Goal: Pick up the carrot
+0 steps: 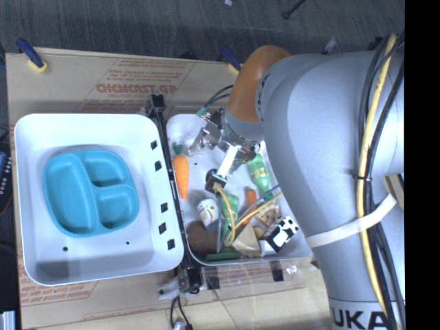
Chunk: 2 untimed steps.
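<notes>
The carrot (181, 173), orange with a small green top, lies along the left wall of the right bin (180, 125), pointing towards the front. My gripper (198, 139) hangs over the back of that bin, just above and to the right of the carrot's green end. Nothing is visibly held in it. The grey arm covers most of the bin's right side.
The left bin (27, 184) holds a blue divided tray (91, 190). Clutter in the right bin includes a green bottle (259, 174), a small orange piece (251, 196), a white cup-like item (207, 211), a brown round thing (199, 238) and a black-and-white block (282, 232).
</notes>
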Tool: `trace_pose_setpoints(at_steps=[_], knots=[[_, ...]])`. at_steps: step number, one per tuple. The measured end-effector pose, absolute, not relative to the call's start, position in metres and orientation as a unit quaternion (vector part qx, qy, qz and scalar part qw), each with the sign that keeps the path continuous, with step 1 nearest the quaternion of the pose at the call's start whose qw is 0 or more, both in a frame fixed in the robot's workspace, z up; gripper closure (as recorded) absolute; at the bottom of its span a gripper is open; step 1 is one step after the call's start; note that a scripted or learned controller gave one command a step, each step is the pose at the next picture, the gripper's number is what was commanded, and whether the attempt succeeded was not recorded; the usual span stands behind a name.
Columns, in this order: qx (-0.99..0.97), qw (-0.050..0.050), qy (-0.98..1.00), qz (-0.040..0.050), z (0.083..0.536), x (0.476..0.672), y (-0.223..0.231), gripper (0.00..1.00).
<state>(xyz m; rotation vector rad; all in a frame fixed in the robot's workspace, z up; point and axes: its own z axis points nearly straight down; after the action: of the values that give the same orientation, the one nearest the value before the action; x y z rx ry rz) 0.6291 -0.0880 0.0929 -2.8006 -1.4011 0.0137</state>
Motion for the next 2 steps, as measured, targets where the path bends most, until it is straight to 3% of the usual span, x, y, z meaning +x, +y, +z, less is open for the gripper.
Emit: trace_pose_setpoints(at_steps=[1, 2], knots=[[-0.951, 0.007, -0.309, 0.0095, 0.0903, 0.6084, -0.0916, 0.00], [-0.994, 0.003, -0.105, 0.0037, 0.0915, 0.6084, -0.0942, 0.00]])
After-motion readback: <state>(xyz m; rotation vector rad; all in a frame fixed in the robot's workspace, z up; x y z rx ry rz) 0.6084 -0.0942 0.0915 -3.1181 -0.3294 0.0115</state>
